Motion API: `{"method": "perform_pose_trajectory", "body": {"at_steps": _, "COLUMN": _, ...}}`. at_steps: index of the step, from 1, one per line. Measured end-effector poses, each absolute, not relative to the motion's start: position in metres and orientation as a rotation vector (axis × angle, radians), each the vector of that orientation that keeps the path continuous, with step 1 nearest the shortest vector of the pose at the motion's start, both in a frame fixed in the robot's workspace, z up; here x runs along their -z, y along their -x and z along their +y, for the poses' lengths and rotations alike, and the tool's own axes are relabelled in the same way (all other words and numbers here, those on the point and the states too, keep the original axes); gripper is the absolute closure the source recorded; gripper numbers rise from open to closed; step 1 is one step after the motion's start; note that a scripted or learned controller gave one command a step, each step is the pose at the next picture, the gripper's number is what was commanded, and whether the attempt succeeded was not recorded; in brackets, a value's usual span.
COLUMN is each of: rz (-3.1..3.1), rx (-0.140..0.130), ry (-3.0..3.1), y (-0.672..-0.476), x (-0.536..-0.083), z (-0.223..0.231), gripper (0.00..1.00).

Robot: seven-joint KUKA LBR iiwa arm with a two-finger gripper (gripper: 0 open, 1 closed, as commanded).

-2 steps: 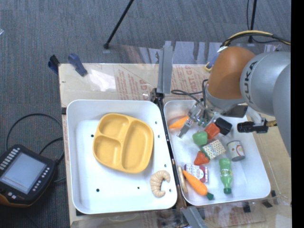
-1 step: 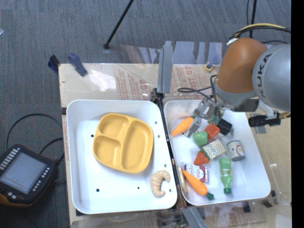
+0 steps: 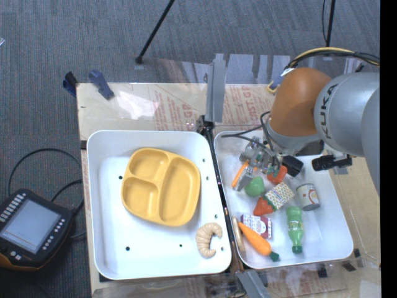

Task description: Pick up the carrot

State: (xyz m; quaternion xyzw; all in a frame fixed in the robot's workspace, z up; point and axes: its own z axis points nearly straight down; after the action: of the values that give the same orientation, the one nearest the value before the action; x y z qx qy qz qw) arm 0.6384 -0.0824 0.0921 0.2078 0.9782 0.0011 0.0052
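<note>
Looking down at the bench, you've got the gripper (image 3: 255, 160) low over the back-left part of the right bin (image 3: 340, 219), w/ the grey arm (image 3: 347, 113) and its orange band reaching in from the right. Whether it's open or closed, you can't tell from this angle. The carrot (image 3: 255, 239) lies at the front-left of the same bin, tip toward the left wall, just beside a small red-and-white packet (image 3: 258, 225) and near a green bottle (image 3: 294, 228); it's well apart from the gripper. Just under the gripper sit a green round item (image 3: 254, 185) and a small orange piece (image 3: 238, 176). A strawberry (image 3: 263, 206) and a can (image 3: 307, 196) lie mid-bin. The left bin (image 3: 105, 228) holds a yellow divided plate (image 3: 162, 185) and a croissant (image 3: 208, 238).
</note>
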Motion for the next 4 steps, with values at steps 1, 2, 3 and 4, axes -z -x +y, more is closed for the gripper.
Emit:
{"method": "perform_pose_trajectory", "body": {"at_steps": 1, "rz": 3.124, "rx": -0.003, "ry": -0.299, "y": -0.637, "x": -0.126, "z": -0.077, "gripper": 0.0}}
{"method": "perform_pose_trajectory", "body": {"at_steps": 2, "rz": 3.118, "rx": 0.003, "ry": -0.184, "y": -0.609, "x": -0.288, "z": -0.122, "gripper": 0.0}}
{"method": "perform_pose_trajectory", "body": {"at_steps": 3, "rz": 3.153, "rx": -0.008, "ry": 0.046, "y": -0.626, "x": -0.156, "z": -0.086, "gripper": 0.0}}
{"method": "perform_pose_trajectory", "body": {"at_steps": 4, "rz": 3.104, "rx": 0.001, "ry": 0.398, "y": -0.604, "x": -0.281, "z": -0.09, "gripper": 0.0}}
